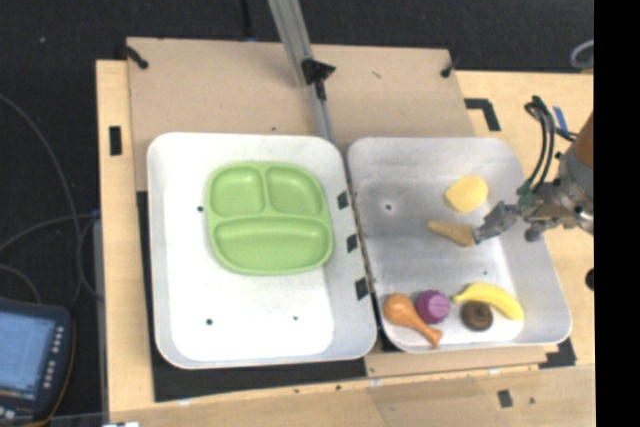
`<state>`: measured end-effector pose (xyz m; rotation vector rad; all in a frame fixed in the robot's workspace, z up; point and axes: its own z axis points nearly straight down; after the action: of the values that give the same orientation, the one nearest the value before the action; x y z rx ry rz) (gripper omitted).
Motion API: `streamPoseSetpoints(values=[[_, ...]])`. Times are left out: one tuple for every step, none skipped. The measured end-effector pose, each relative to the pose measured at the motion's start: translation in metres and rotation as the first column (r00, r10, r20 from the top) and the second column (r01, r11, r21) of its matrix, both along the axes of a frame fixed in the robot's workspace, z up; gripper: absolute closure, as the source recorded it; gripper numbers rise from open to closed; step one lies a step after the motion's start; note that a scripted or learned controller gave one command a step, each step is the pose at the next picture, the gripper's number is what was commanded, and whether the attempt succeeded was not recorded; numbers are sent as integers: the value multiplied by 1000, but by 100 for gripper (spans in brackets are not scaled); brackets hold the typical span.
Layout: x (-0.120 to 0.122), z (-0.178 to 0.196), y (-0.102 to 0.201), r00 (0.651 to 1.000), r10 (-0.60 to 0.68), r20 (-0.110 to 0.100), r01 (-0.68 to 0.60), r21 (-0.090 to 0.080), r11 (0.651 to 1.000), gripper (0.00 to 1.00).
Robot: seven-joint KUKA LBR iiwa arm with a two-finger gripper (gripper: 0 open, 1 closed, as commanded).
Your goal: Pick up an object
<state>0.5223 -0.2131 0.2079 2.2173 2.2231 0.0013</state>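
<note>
on the far left, at about 8 o'clock, a screen (30, 360) sits low by the edge. thin cables (60, 185) lie on the dark floor above it.

next is the bench (120, 315), a light wood colour. it holds two white bins side by side.

the left bin (180, 315) has a green plate (270, 218) in it. the plate has three parts, two small ones on top and one long one below. it lies in the upper half of that bin, at about 12 o'clock from the bin's middle.

a grey pole (285, 5) slants down from the top, at 12 o'clock, and ends just above where the two bins meet.

the right bin (400, 175) holds the small things. at its 7 o'clock corner lies an orange pear shape (408, 314), with a purple lump (432, 305) touching it. just beside them, at 5 o'clock, a brown ball (478, 316) sits against a banana (492, 298). up near the middle, a tan stick (451, 233) lies flat. a yellow lump (467, 193) sits just above it, at about 1 o'clock.

the gripper (490, 221) comes in from 3 o'clock. it is low over the right bin, its tip just beside the right end of the tan stick. i cannot tell how wide the gripper is set. nothing shows held in it.

the arm (565, 200) is at the right edge, with black cables (545, 140) looping above it.
</note>
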Motion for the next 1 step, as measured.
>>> streamPoseSetpoints(values=[[0,0,0,1000,-1,0,1,0,1000,0]])
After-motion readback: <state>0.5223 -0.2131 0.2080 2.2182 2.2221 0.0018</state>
